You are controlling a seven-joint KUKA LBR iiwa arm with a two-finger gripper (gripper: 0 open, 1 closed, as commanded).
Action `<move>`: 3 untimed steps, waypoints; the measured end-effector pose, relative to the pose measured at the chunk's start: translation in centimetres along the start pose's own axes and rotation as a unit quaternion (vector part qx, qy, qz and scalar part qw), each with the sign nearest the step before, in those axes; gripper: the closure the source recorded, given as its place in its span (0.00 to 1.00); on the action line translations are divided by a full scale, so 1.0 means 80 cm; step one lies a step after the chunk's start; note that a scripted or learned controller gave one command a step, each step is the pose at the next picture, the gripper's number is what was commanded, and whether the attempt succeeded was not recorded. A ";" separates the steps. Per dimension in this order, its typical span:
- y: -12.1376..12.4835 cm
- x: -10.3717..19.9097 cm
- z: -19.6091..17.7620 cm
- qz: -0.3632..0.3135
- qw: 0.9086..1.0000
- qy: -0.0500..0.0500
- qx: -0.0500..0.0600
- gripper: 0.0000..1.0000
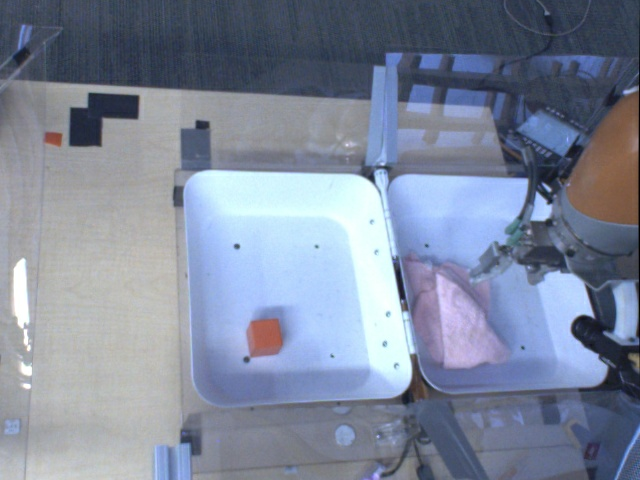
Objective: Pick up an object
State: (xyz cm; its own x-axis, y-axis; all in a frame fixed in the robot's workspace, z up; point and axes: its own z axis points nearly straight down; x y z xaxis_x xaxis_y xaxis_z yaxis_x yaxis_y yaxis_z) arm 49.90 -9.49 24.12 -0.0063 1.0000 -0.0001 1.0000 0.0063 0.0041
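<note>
The hand [495, 261] hangs over the right bin [450, 200], reaching in from the right, its tip just above the upper edge of a pink cloth [455, 318]. How far its fingers are parted cannot be told at this size and angle, and nothing can be seen held in it. The arm's orange band [610, 168] sits up and to the right, with grey wrist hardware below it; the wrist is angled down and leftward, which suits a reach toward the cloth rather than a pass across to the other bin.

The cloth lies crumpled along the left wall of the right bin, running from near the middle down to the lower left corner. Bunched like that it offers raised folds to pinch, and it is probably the target, being the closest thing to the hand. Soft fabric may slip or only partly lift, so a grip on a thick fold would serve best.

Across the divider, the left bin [210, 268] holds a small orange block [265, 337] in its lower half, well apart from the hand. It is the other candidate for picking, rigid and square-sided, but would need a long move left.

Both bins rest side by side on the counter [100, 298].
</note>
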 end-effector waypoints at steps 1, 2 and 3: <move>0.003 0.001 -0.014 -0.002 1.000 0.000 -0.003 1.00; 0.003 0.001 -0.014 -0.002 1.000 0.000 -0.003 0.00; -0.012 -0.019 0.101 -0.048 0.999 0.000 0.000 0.00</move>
State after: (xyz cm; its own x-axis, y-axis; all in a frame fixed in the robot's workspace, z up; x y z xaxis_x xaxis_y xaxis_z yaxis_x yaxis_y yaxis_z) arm 49.02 -11.05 16.08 -0.1031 0.9947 -0.0006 0.9947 0.1031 0.0038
